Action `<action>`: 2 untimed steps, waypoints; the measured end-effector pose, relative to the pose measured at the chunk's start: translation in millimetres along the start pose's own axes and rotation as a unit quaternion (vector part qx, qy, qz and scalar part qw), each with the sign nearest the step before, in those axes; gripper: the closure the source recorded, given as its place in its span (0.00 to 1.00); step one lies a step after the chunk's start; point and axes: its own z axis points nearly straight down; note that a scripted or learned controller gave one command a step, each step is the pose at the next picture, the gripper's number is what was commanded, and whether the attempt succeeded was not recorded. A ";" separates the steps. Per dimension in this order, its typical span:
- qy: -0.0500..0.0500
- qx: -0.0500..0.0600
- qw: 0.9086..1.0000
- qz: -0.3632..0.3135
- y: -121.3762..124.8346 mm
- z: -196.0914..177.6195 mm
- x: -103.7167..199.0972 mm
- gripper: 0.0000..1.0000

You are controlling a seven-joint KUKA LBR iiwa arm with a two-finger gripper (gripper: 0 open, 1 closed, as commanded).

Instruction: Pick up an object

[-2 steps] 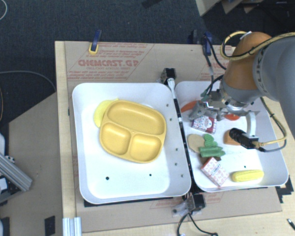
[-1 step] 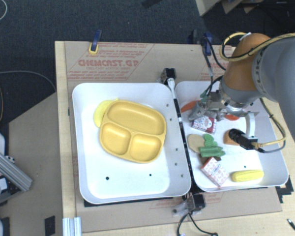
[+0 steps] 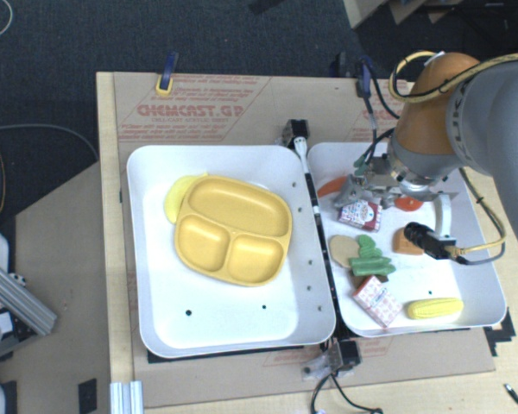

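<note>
The end effector (image 3: 369,188) hangs over my right bin (image 3: 479,304), above a red-and-white packet (image 3: 360,215); its grip state I cannot tell.

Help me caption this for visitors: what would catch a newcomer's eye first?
The big yellow tray with three compartments, lying in the left bin. Then the grey arm with its orange band, reaching from the right over the right bin, where small toy foods crowd together, among them a corn cob.
</note>
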 end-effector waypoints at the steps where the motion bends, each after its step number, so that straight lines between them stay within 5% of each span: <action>1: -0.001 -0.004 1.000 -0.001 3.9 -63.6 1.9 1.00; 2: -0.001 -0.004 1.000 -0.001 3.7 -107.4 3.6 1.00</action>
